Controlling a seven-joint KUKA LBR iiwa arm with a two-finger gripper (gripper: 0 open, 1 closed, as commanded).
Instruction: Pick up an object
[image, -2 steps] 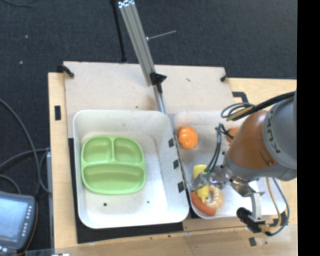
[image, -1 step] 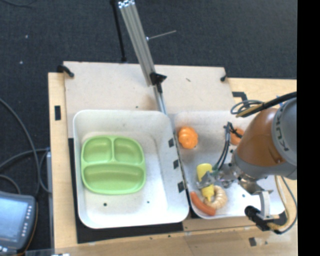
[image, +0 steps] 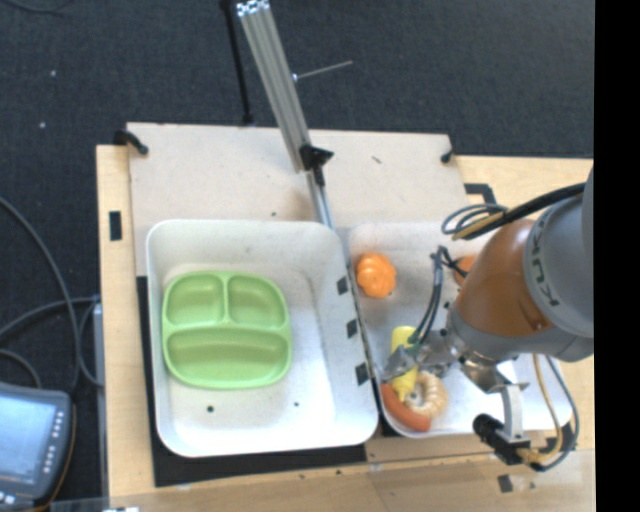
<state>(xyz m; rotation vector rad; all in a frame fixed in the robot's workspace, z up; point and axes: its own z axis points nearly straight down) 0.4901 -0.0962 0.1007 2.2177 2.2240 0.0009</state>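
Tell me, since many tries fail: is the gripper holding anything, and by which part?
Cannot be told: the gripper sits down among the yellow object and red-and-tan object, its grasp hidden.

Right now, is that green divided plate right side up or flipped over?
Right side up. The green plate lies flat in the left bin, its three hollow compartments facing upward.

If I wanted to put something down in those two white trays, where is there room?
Left bin: bare floor along the right and front of the green divided plate. Right bin: crowded; an orange ball at the back, yellow and orange-white items under the arm at the front.
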